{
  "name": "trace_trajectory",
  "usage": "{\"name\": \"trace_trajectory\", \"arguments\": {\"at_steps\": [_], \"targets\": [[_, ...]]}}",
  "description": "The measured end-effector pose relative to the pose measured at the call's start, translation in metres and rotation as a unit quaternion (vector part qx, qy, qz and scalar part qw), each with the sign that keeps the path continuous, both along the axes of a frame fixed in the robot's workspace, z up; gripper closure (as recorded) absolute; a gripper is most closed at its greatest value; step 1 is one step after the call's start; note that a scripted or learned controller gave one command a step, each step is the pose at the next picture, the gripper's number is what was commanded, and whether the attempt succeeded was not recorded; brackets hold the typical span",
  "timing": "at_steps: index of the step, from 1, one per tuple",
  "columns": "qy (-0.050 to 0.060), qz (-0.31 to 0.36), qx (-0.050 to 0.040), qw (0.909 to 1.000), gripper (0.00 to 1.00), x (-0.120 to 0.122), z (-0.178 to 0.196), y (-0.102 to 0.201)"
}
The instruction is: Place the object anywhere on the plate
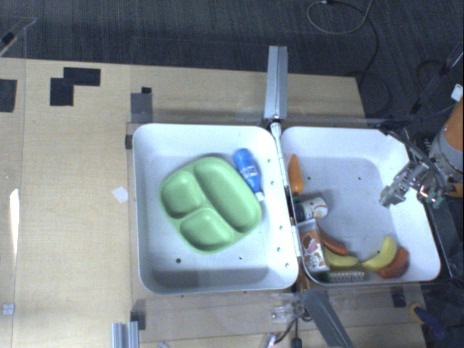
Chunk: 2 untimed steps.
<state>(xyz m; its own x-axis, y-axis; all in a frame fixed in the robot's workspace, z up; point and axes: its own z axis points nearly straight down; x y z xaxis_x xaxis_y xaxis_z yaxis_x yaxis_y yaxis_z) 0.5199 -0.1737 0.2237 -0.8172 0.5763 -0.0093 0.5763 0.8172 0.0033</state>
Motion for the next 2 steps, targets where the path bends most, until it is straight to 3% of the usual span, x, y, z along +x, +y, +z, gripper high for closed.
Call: {"name": "trace_trajectory", "arguments": {"at_steps": [1, 2], "targets": [[0.0, 0.088, 0.0002, 0.9961, 1.0, 0.132, 0.014, 0.055], [0.001, 0.122, 0.0008, 0.9925, 1.0, 0.117, -0.037, 0.138]]}}
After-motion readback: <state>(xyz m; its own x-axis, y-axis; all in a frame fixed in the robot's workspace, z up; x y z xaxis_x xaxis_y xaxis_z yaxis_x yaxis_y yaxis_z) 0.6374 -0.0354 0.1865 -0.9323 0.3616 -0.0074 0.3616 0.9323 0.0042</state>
